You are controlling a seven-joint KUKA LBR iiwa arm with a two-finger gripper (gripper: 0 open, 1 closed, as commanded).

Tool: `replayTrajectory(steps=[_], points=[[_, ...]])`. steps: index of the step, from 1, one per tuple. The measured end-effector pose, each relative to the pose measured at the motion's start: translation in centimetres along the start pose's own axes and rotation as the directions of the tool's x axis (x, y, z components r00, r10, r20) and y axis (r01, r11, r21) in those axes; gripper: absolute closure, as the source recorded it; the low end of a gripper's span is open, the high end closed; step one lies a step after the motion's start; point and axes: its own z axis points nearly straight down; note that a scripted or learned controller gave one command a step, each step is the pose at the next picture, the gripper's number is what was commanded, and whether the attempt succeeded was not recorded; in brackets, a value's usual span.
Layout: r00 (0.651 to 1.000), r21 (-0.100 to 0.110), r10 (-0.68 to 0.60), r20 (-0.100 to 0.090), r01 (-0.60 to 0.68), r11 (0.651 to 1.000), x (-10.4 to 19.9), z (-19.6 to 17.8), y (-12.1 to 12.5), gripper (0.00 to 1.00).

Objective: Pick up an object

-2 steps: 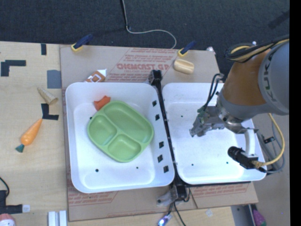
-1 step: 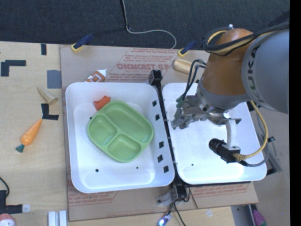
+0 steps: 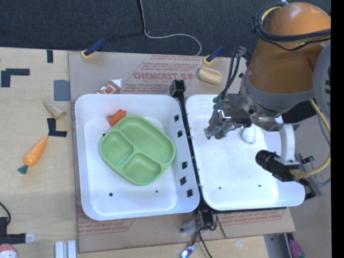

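My gripper (image 3: 214, 130) hangs over the upper left part of the right bin (image 3: 236, 192), close to its white floor. Nothing visible sits under it. A small white object (image 3: 249, 137) lies in the same bin just right of the gripper, partly hidden by the wrist. In the left bin (image 3: 91, 198), a green divided plate (image 3: 137, 149) lies flat near the middle. An orange piece (image 3: 115, 116) pokes out from behind the plate's upper left edge.
Outside the bins, a toy carrot (image 3: 34, 152) and a tan cone (image 3: 54, 109) lie on the bench at left. A bread roll (image 3: 209, 75) rests above the right bin. An orange-and-white packet (image 3: 110, 87) sits above the left bin. A black divider (image 3: 185, 138) runs between the bins.
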Motion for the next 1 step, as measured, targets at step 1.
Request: replayTrajectory(steps=[1], points=[[1.0, -0.003, -0.005, -0.001, 0.005, 1.0, 6.87, -10.9, 0.22, 1.0]])
